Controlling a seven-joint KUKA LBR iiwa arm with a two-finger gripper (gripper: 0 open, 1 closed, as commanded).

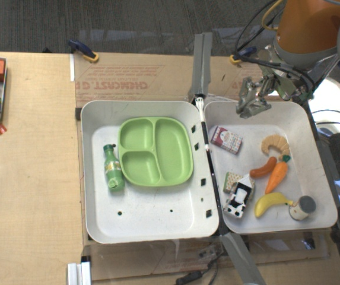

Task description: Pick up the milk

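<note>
The milk [239,198] is a small white carton with black cow patches. It lies near the front left corner of the right bin [318,153]. My gripper [253,104] hangs over that bin's back left part, well behind the milk and apart from it. It is open and its fingers hold nothing.
Around the milk lie a small patterned packet [232,180], a banana [269,203], a carrot [276,175], a sausage [263,168], a croissant [275,143], a red carton [226,139] and a grey round object [303,207]. The left bin [95,218] holds a green divided plate [155,151] and a green bottle [113,168].
</note>
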